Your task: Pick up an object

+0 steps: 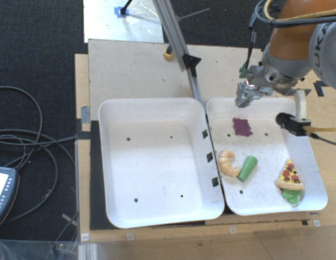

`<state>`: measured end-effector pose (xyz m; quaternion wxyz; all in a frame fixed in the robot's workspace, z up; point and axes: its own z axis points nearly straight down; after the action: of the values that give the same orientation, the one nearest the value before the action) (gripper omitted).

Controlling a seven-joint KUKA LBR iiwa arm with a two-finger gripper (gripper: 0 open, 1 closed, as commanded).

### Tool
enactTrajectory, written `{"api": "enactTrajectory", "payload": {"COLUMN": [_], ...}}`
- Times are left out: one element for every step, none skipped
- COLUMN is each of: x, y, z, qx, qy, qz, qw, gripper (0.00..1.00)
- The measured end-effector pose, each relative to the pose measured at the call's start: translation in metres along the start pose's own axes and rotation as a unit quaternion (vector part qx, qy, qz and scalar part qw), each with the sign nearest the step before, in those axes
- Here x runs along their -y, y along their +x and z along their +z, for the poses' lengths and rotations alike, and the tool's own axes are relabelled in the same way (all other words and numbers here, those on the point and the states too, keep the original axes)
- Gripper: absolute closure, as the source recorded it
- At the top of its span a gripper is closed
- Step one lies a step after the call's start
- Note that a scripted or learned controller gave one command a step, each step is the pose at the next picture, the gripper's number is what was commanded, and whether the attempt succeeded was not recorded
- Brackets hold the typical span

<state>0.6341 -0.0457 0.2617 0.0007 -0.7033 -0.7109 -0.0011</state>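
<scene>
My gripper (245, 100), jaw state unclear, hangs above the flat purple grape-cluster toy (242, 127); I should descend straight, centred.

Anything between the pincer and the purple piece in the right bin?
Nothing visible. The pincer hangs over the right bin's far edge, with bare bin floor between it and the purple piece. The croissant and green piece lie nearer the camera.

we see the gripper (245, 98) above the right white bin (314, 167), purple grape bunch (242, 127) just below its fingertips, tan croissant (228, 163) touching the green cylinder (247, 168) farther on, pizza slice (290, 176) off to the side
</scene>
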Motion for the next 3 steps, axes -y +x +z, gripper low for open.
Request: {"api": "enactTrajectory", "payload": {"x": [0.021,0.033,0.064], "y": [0.048,0.092,0.141], "z": [0.016,0.016,0.017], "qx": [0.0,0.0,0.0], "qy": [0.001,0.001,0.001], "qz": [0.001,0.001,0.0], "qw": [1.0,1.0,1.0], "gripper": [1.0,1.0,1.0]}}
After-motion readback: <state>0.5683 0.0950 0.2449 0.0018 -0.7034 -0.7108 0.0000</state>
